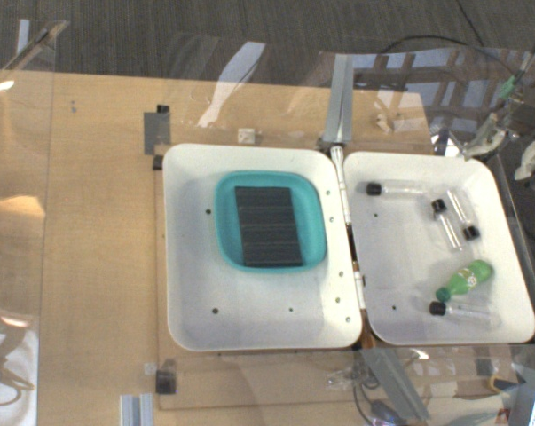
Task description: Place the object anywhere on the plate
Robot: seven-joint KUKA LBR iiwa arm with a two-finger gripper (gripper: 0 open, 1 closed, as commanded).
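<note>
A teal square plate [313,220] lies in the left white bin [187,264], with a dark ribbed rectangular pad [268,226] resting on its middle. In the right white bin [507,264] a small green bottle [465,280] lies on its side near the lower right. Several clear tubes with black caps are scattered around it: one near the top left [391,187], two in the upper middle [453,220], and one [458,309] just below the green bottle.
The two bins touch along a central seam [345,238]. A grey metal bracket [340,105] rises behind the seam. Cables and metal framework [480,87] crowd the top right corner. Bare wooden bench [72,238] stretches to the left.
</note>
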